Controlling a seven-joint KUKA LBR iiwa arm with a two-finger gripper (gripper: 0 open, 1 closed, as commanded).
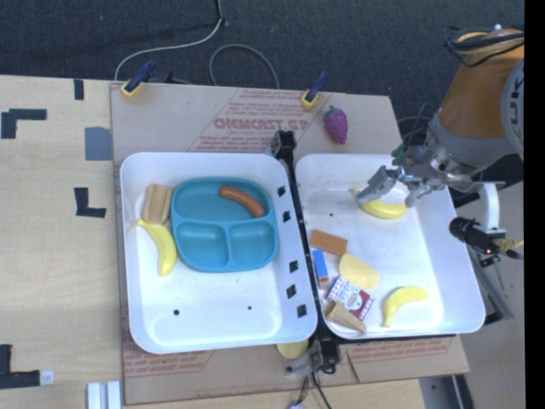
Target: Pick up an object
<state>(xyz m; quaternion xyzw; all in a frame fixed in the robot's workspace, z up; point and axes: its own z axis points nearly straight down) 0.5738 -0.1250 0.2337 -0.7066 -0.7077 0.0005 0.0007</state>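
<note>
Reaching into the right bin, the gripper spreads its fingers wide astride a yellow lemon-shaped toy lying just beneath them on the bin floor, the pick apparently begun but nothing yet grasped or lifted.

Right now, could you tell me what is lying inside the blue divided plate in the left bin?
One toy sausage lies in the upper right compartment of the blue divided plate. The other compartments look bare. Whatever is under the plate is covered by it.
</note>
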